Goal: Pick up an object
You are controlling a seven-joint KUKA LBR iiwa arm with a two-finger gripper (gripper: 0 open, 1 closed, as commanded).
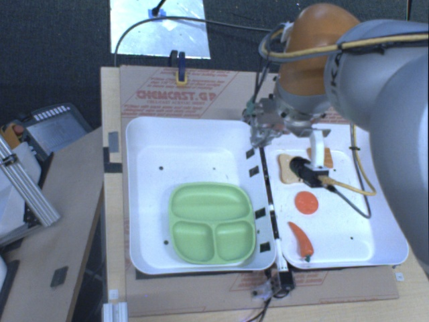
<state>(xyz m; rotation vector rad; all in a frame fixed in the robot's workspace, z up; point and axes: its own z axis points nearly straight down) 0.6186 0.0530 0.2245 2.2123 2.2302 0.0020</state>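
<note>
Two white bins [147, 200] are set on a bench; green tray [212, 223] left, toast [289, 169], red disc [307, 202], pepper [301, 239] right. Gripper [261, 134] is seen over the divider; grip state cannot be told.

Bench [114, 200] (tan board, red lettering) bears left bin [144, 180] and right bin [375, 233], apparently touching.

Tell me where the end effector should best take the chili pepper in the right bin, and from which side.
Grip the chili at its thick middle, coming straight down from above. It lies flat on the right bin floor, long and narrow, slanting from upper left to lower right, so the fingers should probably close across its narrow width. It lies apart from the red disc, with bare floor around it.
</note>
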